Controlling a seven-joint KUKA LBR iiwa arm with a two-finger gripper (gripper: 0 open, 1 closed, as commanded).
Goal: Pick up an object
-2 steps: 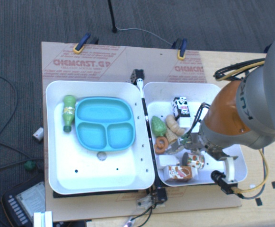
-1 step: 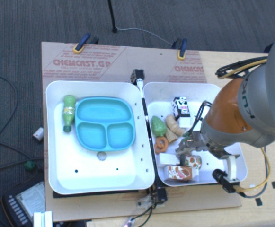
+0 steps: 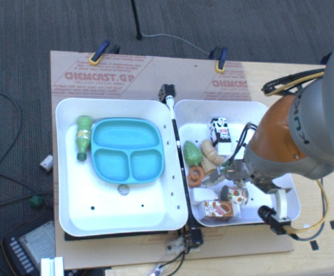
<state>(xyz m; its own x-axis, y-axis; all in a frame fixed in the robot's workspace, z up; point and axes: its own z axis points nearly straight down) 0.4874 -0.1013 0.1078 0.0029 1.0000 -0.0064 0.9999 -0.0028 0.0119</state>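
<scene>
White right bin (image 3: pixel 253 105) crowds its toys near the divider (far corner bare) under the gripper (image 3: pixel 219 174), grip state unclear.

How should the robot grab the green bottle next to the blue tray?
Probably around the middle of the green plastic bottle, coming straight down from above. It lies flat along the left side of the blue divided tray in the left white bin, so the fingers should close across its narrow width, though the tray side looks tight.

Arm (image 3: pixel 296 134) cut off at right edge, hides right bin (image 3: pixel 235 105) far side; claw (image 3: pixel 221 174) fingertips indistinct among toys.
</scene>
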